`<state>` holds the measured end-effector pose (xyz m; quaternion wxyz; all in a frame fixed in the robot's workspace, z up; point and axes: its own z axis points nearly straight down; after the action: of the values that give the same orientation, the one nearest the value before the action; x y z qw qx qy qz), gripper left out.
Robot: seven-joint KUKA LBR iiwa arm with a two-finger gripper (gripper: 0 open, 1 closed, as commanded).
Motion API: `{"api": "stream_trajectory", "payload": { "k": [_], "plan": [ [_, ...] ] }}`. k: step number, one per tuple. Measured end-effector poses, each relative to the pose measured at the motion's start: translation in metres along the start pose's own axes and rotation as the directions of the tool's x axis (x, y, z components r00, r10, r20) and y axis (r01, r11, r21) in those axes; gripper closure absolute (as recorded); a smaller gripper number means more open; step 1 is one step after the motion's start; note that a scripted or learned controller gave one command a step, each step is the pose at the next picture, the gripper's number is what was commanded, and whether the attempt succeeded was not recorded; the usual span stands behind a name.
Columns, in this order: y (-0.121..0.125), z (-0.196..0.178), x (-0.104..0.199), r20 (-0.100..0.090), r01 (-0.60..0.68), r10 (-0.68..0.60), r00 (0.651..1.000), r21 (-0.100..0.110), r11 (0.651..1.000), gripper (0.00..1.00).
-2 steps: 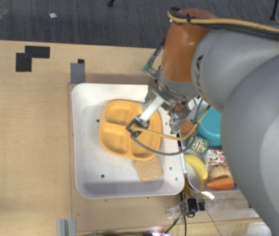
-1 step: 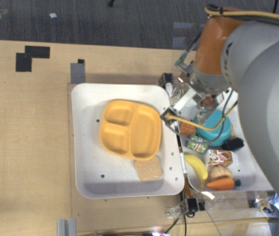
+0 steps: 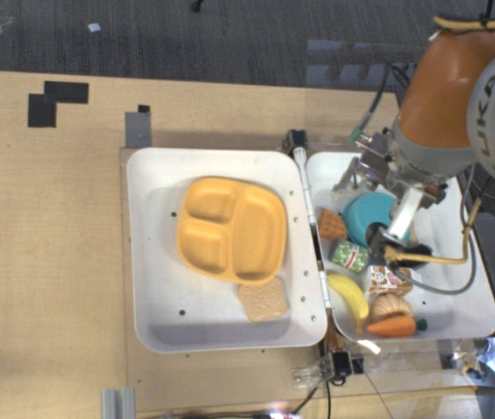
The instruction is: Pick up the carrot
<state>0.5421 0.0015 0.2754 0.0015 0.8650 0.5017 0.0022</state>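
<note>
Carrot: lower right of frame, near banana, ungrasped. End effector: upper right, well apart; opening we cannot tell. Step: approach. Next, we judge: centre above carrot, descend.

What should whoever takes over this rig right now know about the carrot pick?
Gripper: above the far part of the right bin, close to the teal bowl. Whether it is open or shut cannot be told.
Carrot: lies at the near edge of the right bin, just right of the banana, well apart from the gripper.
Done: nothing yet; the carrot is not lifted.
Left: probably bring the gripper to the near side, come down on the carrot, grasp and lift.
</note>
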Motion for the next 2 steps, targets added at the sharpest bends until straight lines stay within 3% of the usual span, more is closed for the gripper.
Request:
{"api": "stream_trajectory", "payload": {
  "k": [1, 2],
  "plan": [
    [0.032, 0.096, -0.042, 0.008, 0.014, -0.014, 1.000, 0.013, 1.000, 0.00],
    [-0.015, 0.092, -0.013, 0.005, -0.424, 0.424, 0.906, 0.009, 0.906, 0.00]
  ]
}}
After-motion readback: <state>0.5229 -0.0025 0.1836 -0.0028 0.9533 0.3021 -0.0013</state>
